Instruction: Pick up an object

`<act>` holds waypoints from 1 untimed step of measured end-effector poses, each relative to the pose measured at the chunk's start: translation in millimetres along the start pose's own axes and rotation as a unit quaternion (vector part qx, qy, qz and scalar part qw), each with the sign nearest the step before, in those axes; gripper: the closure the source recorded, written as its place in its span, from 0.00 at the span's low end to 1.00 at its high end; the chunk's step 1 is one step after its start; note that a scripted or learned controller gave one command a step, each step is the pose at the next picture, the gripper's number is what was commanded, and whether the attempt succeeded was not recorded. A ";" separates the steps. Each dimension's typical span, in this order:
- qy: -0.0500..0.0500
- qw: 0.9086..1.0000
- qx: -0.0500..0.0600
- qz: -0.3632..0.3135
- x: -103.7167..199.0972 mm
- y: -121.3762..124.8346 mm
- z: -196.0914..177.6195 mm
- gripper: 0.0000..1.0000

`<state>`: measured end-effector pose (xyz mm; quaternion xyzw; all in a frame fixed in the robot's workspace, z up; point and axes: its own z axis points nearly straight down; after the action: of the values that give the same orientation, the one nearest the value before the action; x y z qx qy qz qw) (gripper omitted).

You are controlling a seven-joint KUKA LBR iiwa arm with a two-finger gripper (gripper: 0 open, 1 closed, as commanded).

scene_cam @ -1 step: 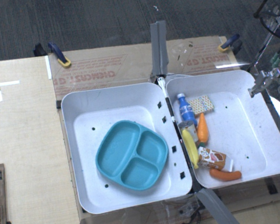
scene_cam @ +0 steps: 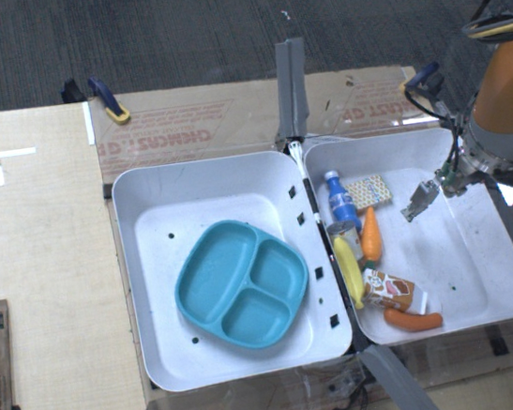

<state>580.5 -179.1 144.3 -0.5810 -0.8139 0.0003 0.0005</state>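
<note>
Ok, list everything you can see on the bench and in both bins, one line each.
Divided plate: 1, blue, left bin.
Bottle: 1, blue and white, right bin, left side.
Sponge: 1, speckled tan, beside bottle.
Carrot: 1, orange, below sponge.
Banana: 1, yellow, along divider.
Packet: 1, white and red-brown, below banana.
Sausage: 1, orange-red, front edge.
Clamps: 2, blue and yellow, back.
Arm: 1, grey and orange, right.
Gripper: 1, grey, over right bin.
</note>
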 end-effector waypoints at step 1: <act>0.000 1.000 0.000 -0.028 60.3 4.0 53.5 0.00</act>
<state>564.6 -120.7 90.8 -0.5579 -0.8299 0.0005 0.0007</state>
